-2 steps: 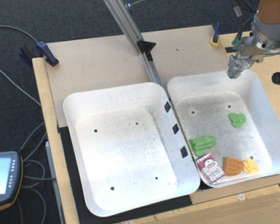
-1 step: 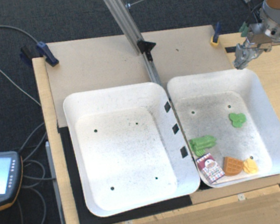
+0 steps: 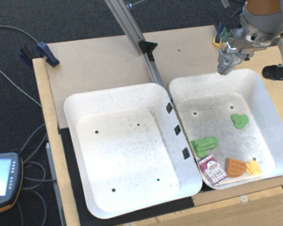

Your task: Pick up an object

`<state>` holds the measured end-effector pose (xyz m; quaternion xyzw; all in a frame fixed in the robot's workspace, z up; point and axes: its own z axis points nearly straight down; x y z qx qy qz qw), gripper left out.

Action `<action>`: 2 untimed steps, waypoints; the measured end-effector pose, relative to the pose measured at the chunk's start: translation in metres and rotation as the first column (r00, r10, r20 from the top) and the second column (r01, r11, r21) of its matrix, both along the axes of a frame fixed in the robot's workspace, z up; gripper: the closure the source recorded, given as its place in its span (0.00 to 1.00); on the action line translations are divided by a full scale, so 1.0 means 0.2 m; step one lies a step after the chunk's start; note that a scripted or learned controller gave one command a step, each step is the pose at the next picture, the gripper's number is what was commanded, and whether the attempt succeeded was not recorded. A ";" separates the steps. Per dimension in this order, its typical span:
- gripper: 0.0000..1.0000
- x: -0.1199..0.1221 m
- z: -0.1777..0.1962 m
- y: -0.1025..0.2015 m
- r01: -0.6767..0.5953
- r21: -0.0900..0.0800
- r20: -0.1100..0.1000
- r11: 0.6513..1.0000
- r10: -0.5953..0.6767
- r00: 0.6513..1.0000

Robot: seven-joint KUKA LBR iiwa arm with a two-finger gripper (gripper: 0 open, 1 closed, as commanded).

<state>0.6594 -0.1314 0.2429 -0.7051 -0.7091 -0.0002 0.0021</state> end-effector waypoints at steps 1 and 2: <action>1.00 0.02 0.02 0.32 -0.002 0.001 0.001 1.000 0.002 1.000; 1.00 0.02 -0.03 0.63 -0.002 0.000 -0.001 1.000 0.002 1.000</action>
